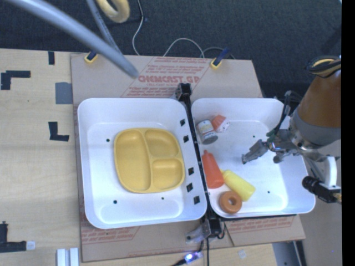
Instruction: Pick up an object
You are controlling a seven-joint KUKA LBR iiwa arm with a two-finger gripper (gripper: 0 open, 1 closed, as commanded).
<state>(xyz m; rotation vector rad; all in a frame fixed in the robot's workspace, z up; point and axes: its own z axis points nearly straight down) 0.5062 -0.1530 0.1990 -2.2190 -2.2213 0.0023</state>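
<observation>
- Lying in the left bin (89,148), a yellow divided plate (148,159).
- Gripper (260,153) hovers over the right bin (277,107), fingers apart, empty.
- Orange cone (211,169), yellow cylinder (239,184), donut (230,202) and small can (206,131) lie to its left.

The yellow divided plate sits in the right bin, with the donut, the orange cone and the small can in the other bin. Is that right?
Not quite. The camera view shows the yellow divided plate in the left bin, not the right one. The donut, the orange cone and the small can lie in the other bin, the right one.
</observation>
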